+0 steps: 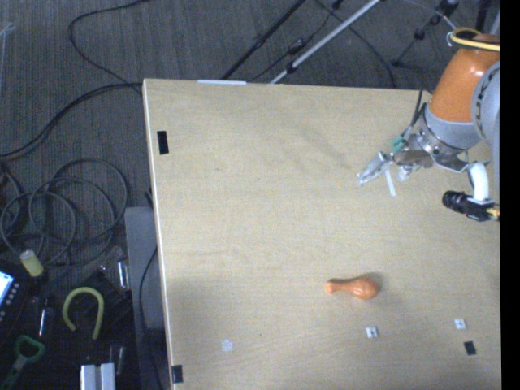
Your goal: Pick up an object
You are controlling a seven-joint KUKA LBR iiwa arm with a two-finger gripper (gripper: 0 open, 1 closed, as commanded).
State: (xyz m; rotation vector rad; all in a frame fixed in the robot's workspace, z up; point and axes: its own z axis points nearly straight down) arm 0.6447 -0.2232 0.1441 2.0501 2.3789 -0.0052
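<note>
We see the arm point(467, 88) cut off at the right edge, so most of it is hidden. Its pincer point(375, 173) hangs over the tabletop point(260, 218) with its fingers spread apart and nothing between them. The orange pear-shaped object point(353, 288) lies well apart, nearer the front. Small dark and pale markers point(162, 142) dot the surface; we can read no writing on them.

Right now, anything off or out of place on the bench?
Nothing spilled or damaged. The small orange pear-shaped object lies on its side on the tan wooden bench top, alone, well apart from the grey two-finger gripper nearer the right edge. Loose cables sprawl across the floor left of it.
</note>
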